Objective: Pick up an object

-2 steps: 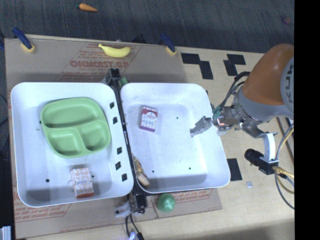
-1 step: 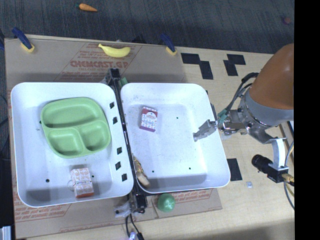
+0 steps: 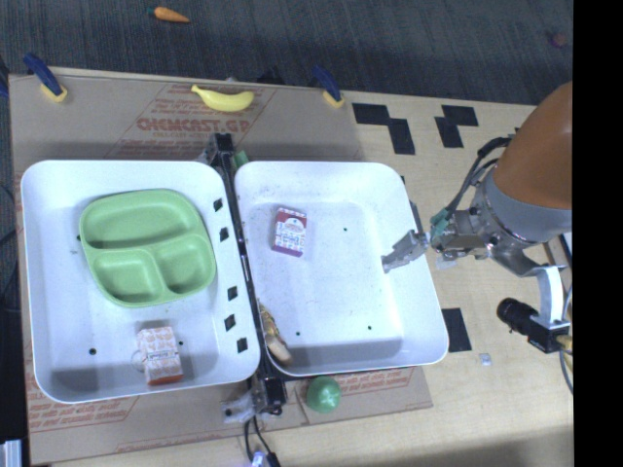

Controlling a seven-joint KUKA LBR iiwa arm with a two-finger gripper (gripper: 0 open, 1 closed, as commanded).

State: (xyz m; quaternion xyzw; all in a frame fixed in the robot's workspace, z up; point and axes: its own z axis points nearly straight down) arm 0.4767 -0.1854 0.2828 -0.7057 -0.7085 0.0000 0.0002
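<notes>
Hand [image 3: 402, 252] sits over the right rim of the right bin [image 3: 331, 353], nothing seen between its fingers; cannot tell if it is open or closed from this angle. Grey arm [image 3: 531, 197] with orange band reaches in from the right of that bin. Inside the right bin, a small red-and-white packet [image 3: 289, 232] lies flat in the upper left part, well apart from the hand. A tan object [image 3: 273, 339] rests at the right bin's lower left corner, against the divider between bins. Left bin [image 3: 49, 290], touching the right bin's left side, holds a green divided tray [image 3: 147, 245] and, below the tray, a small boxed snack [image 3: 159, 354]. Green ball [image 3: 323, 394] lies on the desk just below the right bin's front edge. Yellow banana [image 3: 224, 97] lies on the cardboard sheet [image 3: 282, 115] above the bins. Orange carrot-like item [image 3: 171, 14] lies on the floor well above the right bin.
</notes>
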